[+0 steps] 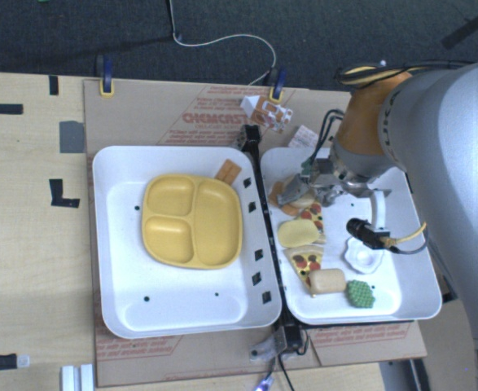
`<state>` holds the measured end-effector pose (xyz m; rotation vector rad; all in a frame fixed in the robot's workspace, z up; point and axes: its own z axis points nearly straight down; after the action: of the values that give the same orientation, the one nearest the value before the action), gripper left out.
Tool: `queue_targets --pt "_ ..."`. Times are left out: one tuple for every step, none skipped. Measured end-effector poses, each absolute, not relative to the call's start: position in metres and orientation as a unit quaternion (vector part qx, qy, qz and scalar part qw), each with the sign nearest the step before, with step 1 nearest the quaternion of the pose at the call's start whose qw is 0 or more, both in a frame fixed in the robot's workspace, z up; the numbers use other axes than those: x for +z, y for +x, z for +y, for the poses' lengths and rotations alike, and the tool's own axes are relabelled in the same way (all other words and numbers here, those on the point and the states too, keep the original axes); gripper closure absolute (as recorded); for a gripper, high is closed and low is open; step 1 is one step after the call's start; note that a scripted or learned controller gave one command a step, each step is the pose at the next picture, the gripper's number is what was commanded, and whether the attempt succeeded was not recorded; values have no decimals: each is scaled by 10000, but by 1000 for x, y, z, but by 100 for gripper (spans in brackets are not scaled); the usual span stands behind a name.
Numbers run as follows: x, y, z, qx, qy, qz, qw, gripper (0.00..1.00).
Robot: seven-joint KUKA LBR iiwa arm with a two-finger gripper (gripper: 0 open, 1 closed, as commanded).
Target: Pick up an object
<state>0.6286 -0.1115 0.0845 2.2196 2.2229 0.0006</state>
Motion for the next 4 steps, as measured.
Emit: queue_targets --pt "85 615 -126 -3 7071 7071 7 0" --pt "85 634 -129 1 7061 7081 0 0" --pt "85 592 -130 -3 7071 7071 5 0" --pt "85 642 -91 10 7051 7091 8 0"
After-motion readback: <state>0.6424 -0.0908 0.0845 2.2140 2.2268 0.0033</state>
